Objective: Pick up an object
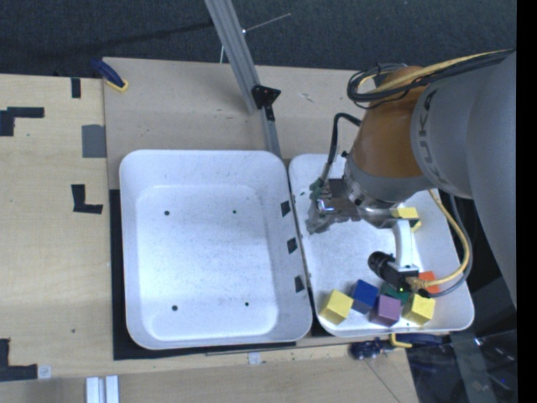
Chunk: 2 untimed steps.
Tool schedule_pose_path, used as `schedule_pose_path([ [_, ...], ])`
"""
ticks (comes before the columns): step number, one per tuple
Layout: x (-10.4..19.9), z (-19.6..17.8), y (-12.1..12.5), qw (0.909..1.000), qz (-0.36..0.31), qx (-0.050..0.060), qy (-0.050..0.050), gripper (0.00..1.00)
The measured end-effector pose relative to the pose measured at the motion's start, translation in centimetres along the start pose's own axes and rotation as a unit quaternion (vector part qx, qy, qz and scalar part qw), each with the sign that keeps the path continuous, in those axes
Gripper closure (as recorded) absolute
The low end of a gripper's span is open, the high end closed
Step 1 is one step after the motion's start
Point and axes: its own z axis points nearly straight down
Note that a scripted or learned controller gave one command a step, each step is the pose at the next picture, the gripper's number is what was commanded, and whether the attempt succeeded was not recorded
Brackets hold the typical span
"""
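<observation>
Several small blocks, yellow block [337,306], blue block [365,295] and purple block [388,308], cluster at lower right of the right bin [336,254]. Gripper [320,217] sits upper left of them; finger state cannot be told, possibly empty. Step: approach. Next: move toward the cluster.

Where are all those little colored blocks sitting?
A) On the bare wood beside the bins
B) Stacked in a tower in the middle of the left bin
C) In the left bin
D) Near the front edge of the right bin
D: the yellow block, blue block and purple block lie clustered in the right bin, near its front edge, in front of the gripper.
</observation>
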Motion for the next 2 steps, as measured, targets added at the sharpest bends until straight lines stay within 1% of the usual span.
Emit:
schedule_pose_path([
  [1,4.9,-0.3,0.6,1.0000,0.000,0.000,0.000,1.00],
  [2,9.5,-1.8,1.6,1.0000,0.000,-0.001,0.000,1.00],
])
